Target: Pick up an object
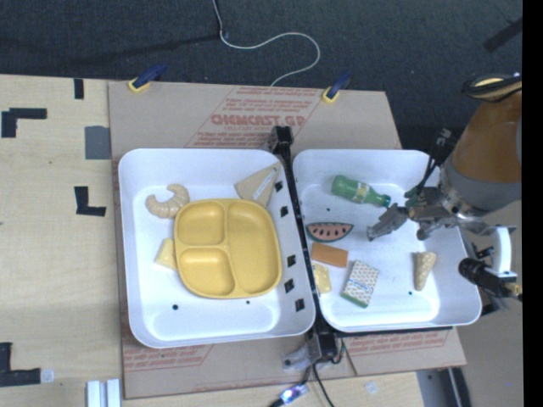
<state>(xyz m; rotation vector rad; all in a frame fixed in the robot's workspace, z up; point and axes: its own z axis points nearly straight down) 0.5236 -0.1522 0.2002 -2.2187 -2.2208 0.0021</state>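
The gripper [383, 225] hangs over the right bin [386, 316], its dark fingers reaching toward the bin's middle with nothing seen between them; whether they are spread or closed cannot be told from this angle. The green bottle [359, 192] lies just up and left of the fingertips, tilted on its side. The watermelon slice [329, 230] sits to their left, near the divider, with the orange block [329, 254] below it. The patterned packet [361, 282] lies lower, and the cone-shaped piece [423, 269] lies to the lower right. The arm [488, 155] enters from the right, its orange band above the wrist, leaning inward over the bin's right wall.
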